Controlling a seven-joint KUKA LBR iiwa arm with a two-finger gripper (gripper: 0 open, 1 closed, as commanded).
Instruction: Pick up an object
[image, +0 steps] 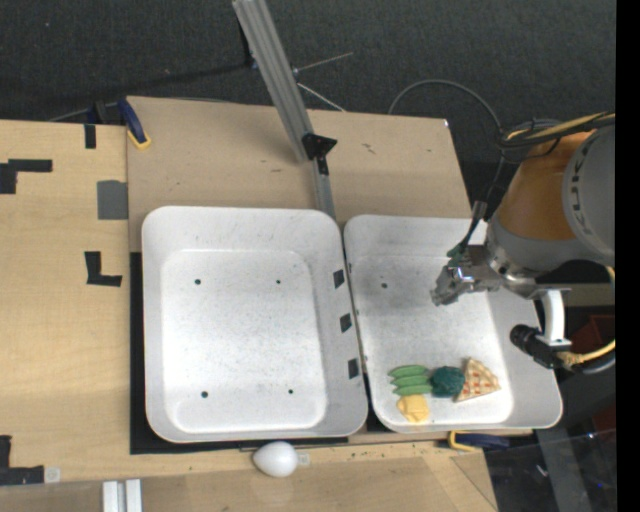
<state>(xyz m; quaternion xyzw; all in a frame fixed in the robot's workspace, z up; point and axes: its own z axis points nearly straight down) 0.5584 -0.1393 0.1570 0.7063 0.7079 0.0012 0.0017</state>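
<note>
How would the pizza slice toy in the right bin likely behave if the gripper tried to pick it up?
The pizza slice toy looks flat and low, so it probably won't roll or tip but may be hard to get under. It appears to touch the dark green toy, which would likely shift too. It seems small, probably light.

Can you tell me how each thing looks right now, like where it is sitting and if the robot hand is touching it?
gripper: over the right bin, apart from the toys.
green toy: lying in the right bin's near corner, untouched.
yellow toy: lying just below the green one.
dark green toy: lying between green toy and pizza slice.
pizza slice: lying flat.
white egg: on the bench, outside the bins.
</note>
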